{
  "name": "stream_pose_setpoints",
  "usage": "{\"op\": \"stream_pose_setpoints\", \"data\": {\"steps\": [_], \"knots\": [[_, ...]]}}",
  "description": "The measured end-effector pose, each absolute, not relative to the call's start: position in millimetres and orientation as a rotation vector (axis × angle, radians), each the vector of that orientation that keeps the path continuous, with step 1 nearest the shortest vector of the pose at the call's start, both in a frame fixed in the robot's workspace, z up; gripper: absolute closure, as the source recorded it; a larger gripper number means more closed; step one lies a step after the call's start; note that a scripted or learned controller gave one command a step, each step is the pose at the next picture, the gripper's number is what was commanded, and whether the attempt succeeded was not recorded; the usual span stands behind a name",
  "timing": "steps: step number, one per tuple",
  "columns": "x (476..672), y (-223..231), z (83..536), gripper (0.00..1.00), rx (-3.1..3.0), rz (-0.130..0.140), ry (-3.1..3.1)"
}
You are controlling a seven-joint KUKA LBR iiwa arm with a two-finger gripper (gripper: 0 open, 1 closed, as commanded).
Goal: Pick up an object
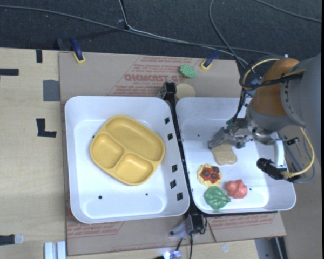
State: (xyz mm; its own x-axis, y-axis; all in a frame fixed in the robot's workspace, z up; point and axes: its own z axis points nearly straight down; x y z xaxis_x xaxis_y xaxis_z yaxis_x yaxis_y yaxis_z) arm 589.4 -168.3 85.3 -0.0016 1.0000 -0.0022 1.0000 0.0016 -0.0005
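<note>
Pincer (222, 140) low in right bin (205, 112), beside flat beige cookie (224, 155). Finger gap: can't tell. Glossy yellow divided tray (127, 150) in left bin (81, 144).

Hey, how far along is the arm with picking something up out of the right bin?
Nothing looks picked up yet. The claw sits low in the right white bin, just above the flat tan cookie-shaped piece, and its grip can't be judged. The red-topped pizza piece, the green leafy toy and the red toy all lie on the bin floor. Left to do: grasp one and lift it.
</note>
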Motion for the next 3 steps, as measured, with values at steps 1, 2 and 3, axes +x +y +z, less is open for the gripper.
{"op": "stream_pose_setpoints", "data": {"steps": [1, 2, 3], "knots": [[589.9, -168, 96, 1.0, 2.216, -0.001, 2.222], [584.3, -173, 153, 1.0, 2.221, 0.001, 2.222], [592.1, -165, 208, 1.0, 2.216, 0.004, 2.223]]}}
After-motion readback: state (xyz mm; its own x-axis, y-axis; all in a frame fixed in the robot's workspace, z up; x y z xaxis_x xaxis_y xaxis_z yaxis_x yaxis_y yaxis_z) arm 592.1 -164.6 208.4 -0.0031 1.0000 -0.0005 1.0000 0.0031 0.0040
